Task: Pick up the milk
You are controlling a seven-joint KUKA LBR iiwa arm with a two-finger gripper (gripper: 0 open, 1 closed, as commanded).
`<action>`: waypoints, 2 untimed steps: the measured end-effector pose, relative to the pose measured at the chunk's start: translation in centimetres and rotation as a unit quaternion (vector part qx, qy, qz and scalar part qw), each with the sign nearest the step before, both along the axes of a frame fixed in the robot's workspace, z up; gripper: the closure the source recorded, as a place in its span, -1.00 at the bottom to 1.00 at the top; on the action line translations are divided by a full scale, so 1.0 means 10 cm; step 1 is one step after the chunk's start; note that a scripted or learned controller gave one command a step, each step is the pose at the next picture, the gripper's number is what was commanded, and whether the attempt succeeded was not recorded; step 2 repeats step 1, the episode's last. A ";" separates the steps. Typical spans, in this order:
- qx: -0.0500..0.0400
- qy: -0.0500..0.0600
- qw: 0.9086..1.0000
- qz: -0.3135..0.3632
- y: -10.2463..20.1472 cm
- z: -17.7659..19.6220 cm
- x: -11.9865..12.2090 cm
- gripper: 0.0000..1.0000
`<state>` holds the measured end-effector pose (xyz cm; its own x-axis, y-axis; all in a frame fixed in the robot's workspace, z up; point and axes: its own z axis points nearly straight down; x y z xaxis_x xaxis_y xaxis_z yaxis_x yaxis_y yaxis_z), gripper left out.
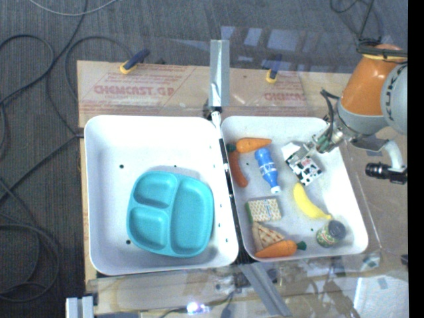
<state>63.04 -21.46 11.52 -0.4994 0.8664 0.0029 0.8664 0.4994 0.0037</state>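
The milk (305, 168) is a small white carton with black cow patches, lying tilted in the upper right part of the right bin (354, 207). My gripper (319, 144) reaches in from the right and hangs just above and to the right of the carton, very close to its upper end. Whether it touches the carton I cannot tell. The grey arm with its orange band (366, 88) rises behind it at the right edge.
Around the milk lie a blue bottle (267, 169), a banana (309, 204), two carrots (254, 144) (278, 248), a reddish sausage (237, 169), a cracker (264, 209), a waffle piece (266, 232) and a green can (329, 234). A teal divided plate (172, 212) sits in the left bin (106, 177).
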 end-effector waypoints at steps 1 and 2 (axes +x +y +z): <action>-0.003 0.001 0.998 -0.070 0.49 1.05 0.39 1.00; -0.003 0.001 0.998 -0.070 0.49 1.05 0.39 1.00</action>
